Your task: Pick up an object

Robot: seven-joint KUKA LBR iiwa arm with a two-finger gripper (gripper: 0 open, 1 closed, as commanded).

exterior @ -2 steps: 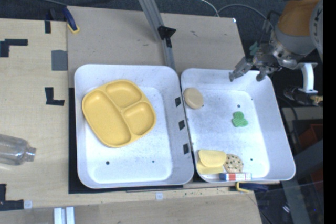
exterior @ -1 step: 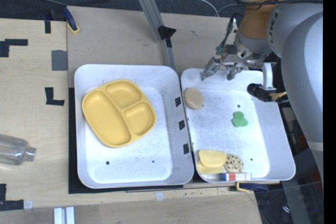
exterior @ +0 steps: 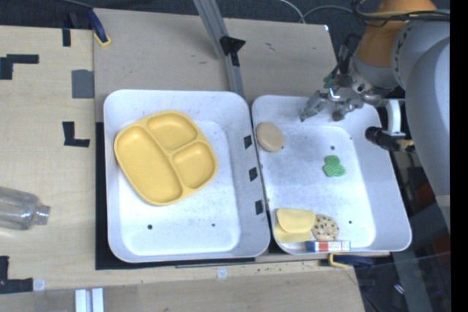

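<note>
Camera view, gripper (exterior: 322,110) fingers spread, holding nothing, near round tan object (exterior: 270,137).

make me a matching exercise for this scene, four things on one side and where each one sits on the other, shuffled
Things:
1. yellow three-compartment plastic plate
2. small green ridged toy
3. tan rounded bun-like piece
4. clear plastic bottle

Places:
A. left edge of the right bin, upper part
B. on the wooden bench, left of both bins
C. in the left bin
D. middle of the right bin

Pairs: 1-C, 2-D, 3-A, 4-B
</note>
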